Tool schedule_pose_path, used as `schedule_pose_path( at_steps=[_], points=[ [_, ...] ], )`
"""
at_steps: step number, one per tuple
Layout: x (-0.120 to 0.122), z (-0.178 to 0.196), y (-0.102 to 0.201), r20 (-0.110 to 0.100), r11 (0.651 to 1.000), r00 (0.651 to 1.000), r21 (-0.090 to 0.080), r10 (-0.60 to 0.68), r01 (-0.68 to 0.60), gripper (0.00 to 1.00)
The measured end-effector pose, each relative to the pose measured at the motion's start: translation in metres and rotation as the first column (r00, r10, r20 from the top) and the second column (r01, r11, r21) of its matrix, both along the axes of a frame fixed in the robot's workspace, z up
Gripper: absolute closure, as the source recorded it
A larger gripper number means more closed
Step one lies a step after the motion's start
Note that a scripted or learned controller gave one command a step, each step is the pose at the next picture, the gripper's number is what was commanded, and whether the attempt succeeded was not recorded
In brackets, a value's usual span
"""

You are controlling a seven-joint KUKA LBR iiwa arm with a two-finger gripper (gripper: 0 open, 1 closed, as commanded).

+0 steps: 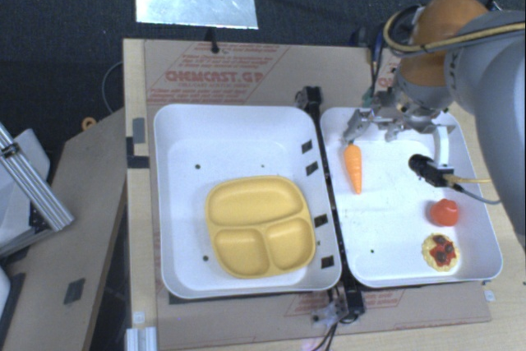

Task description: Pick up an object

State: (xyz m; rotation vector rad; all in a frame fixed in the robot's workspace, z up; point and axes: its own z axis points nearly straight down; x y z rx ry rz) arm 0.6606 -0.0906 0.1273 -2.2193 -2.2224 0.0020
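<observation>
Just short of contact, my fingers point(353, 129) hang spread wide with nothing between them over the far end of the right-hand shallow white plastic bin point(386, 226), near its inner wall. The likeliest target, a small orange tapered toy carrot point(354, 168), lies flat on the bin floor just beside them, its thick end toward me and its point running away toward the near rim. Farther out in the same bin sit a round red toy tomato point(444, 212) and, close by it, a small yellow disc with a red topping point(442, 251), both well apart from the carrot. The left-hand white bin point(205, 145) on the brown bench point(246, 70) holds a yellow three-compartment plastic plate point(259, 226). The risks, as I judge them: the carrot is slim, smooth and round, so a close taken across its narrowing half could squeeze it out sideways, and a descent slightly off its line could nudge it into a roll. It also lies near the bin's inner wall, where one finger may catch the wall before the other reaches the carrot.
</observation>
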Motion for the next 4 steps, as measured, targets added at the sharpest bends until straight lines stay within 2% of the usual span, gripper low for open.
schedule_pose_path(
  at_steps=[1, 2, 4],
  points=[
    [0.000, -0.044, 0.000, 0.001, 1.000, 1.000, 0.000, 0.000, 0.000, 0.00],
    [0.002, -0.031, 0.000, 0.006, 1.000, 1.000, -0.001, 0.000, 0.000, 1.00],
    [0.002, 0.082, -0.015, 0.009, 1.000, 1.000, -0.001, 0.000, 0.000, 1.00]
  ],
)
